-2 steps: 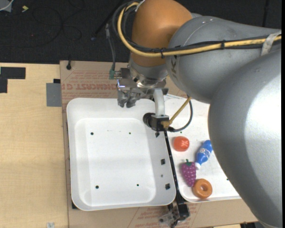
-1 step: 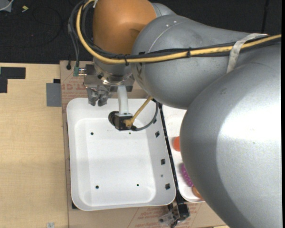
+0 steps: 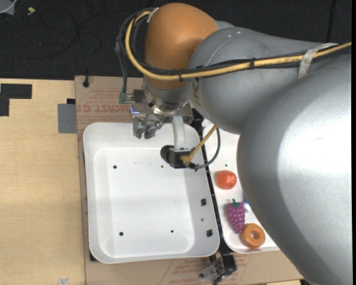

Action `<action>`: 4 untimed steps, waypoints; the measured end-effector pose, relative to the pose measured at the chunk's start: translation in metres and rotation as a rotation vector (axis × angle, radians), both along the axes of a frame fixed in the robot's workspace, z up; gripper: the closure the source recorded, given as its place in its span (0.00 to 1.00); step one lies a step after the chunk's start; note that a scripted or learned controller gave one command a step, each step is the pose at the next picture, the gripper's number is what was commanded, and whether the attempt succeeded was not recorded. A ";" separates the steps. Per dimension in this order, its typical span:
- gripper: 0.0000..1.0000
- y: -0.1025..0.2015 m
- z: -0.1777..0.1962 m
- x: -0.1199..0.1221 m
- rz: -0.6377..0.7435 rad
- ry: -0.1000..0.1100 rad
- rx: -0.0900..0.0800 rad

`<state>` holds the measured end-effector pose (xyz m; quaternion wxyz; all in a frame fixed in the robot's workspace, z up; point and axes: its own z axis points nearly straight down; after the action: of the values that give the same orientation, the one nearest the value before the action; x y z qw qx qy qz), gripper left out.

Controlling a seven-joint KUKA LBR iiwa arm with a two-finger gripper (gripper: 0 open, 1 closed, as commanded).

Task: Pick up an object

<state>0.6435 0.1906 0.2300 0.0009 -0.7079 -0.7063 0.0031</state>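
Three toys, tomato (image 3: 226,179), grapes (image 3: 236,215) and donut (image 3: 253,236), lie in the right bin (image 3: 230,242) at 4 o'clock from the end effector (image 3: 145,127), which hangs over the left bin (image 3: 101,242), grip state unclear.

Hidden from me: most of the right bin (image 3: 228,159), under the arm (image 3: 273,100); doughnut (image 3: 253,236) partly covered.

Two white bins (image 3: 101,218) on wooden bench (image 3: 29,189)
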 end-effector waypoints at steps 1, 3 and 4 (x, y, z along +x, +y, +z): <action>1.00 0.054 -0.004 0.000 0.005 -0.004 0.002; 1.00 -0.004 -0.037 0.000 0.002 -0.001 0.001; 1.00 0.055 0.014 0.000 0.007 -0.007 0.004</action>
<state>0.6439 0.2457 0.2436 0.0000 -0.7054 -0.7089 -0.0009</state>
